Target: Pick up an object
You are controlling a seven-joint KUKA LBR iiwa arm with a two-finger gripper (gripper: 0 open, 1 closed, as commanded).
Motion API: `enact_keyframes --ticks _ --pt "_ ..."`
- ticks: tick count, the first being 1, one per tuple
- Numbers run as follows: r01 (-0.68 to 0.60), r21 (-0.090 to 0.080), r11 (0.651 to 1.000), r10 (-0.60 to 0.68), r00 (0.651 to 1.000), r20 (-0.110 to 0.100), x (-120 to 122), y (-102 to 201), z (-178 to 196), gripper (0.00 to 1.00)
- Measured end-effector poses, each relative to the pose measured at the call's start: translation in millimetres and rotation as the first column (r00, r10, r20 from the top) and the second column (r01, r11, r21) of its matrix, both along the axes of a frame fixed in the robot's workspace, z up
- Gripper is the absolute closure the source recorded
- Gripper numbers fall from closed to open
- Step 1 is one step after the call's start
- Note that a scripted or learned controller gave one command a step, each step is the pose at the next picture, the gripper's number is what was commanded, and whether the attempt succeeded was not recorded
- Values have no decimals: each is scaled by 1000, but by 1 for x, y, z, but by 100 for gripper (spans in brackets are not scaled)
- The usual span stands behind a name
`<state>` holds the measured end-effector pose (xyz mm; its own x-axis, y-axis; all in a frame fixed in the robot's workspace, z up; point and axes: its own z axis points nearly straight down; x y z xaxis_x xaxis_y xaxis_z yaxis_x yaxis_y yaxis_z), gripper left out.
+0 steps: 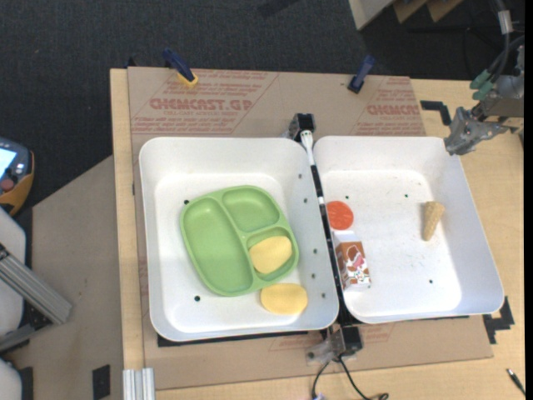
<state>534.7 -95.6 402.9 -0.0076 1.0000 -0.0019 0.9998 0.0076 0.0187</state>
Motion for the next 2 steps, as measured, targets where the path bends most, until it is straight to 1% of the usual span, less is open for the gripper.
enact_keyframes --ticks 1,2 --pt "8 0 1000 -8 1000 -12 -40 -6 28 100" --pt "9 -1 1000 -9 1000 -13 -55 -18 39 100"
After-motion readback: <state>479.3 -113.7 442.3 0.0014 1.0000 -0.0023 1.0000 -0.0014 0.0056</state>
